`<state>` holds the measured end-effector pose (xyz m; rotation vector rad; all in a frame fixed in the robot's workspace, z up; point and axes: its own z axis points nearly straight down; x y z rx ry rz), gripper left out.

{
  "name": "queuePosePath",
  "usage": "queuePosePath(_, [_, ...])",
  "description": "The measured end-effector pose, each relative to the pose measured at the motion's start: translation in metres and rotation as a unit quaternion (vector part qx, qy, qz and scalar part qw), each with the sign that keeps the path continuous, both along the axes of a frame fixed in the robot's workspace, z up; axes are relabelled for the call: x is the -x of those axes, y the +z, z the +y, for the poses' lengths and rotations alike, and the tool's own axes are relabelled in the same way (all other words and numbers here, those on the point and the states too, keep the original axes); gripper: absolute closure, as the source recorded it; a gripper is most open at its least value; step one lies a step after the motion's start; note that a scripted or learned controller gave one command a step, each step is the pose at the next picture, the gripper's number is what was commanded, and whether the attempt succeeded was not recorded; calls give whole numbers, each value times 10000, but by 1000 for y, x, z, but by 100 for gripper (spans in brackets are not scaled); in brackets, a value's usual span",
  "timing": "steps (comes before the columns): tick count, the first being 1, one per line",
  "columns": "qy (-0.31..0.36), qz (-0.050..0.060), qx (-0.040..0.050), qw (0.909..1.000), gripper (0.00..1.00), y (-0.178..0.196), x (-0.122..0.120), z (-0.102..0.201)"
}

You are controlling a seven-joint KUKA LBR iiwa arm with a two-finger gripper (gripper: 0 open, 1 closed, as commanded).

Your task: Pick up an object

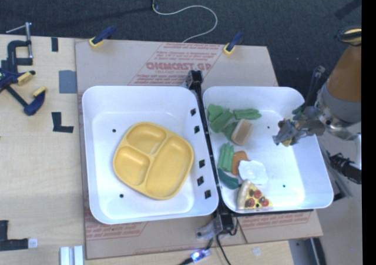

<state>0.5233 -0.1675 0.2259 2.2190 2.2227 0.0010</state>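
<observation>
Gripper (286, 134) sits over the right bin (305, 193), nothing visibly between the fingers; can't tell if they're apart or together. Toys cluster at that bin's left side: green pieces (226, 117) up top, roll (241, 131), carrot (238, 161), white piece (252, 171), pizza slice (252, 196) with its long axis running toward the near edge. Bin's right half is bare floor. Left bin (100, 134): one yellow tray (153, 160).

My arm (343, 96) shows a rounded orange band over a grey wrist shell, with a yellowish cap at the very top. The tool (286, 133) at its end is dark grey metal, small and blocky. A thin black rod stands beside the wrist.
</observation>
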Motion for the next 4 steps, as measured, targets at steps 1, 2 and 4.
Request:
queuePosePath(1, [20,26,-10,10000,100,-11,-6,52])
queuePosePath(2, [30,22,-12,10000,100,-14,-23,110])
queuePosePath(4, [2,21,-3,10000,100,-5,-27,133])
